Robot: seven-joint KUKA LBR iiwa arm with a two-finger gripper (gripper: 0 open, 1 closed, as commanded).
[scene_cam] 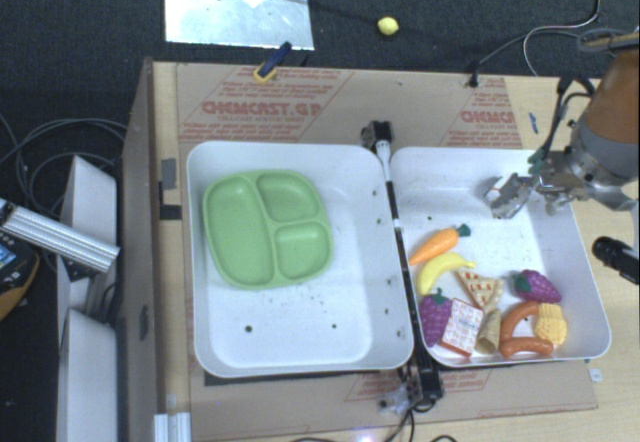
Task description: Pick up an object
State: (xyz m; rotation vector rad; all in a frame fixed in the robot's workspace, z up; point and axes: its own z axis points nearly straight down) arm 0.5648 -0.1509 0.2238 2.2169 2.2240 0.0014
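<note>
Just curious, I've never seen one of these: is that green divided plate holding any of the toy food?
No, it is empty. The green plate lies flat in the left bin, its three compartments bare; the toy food is piled in the right bin.

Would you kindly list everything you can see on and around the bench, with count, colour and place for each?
left bin: 1, white, bench left
right bin: 1, white, bench right
divided plate: 1, green, in left bin
carrot: 1, orange, right bin centre
banana: 1, yellow, below carrot
grape bunches: 2, purple, right bin's near part
sausage: 1, orange-red, near corner
corn: 1, yellow, beside sausage
small ball: 1, yellow, floor beyond bench
arm: 1, grey and orange, right edge
gripper: 1, silver, over right bin's far part
</note>
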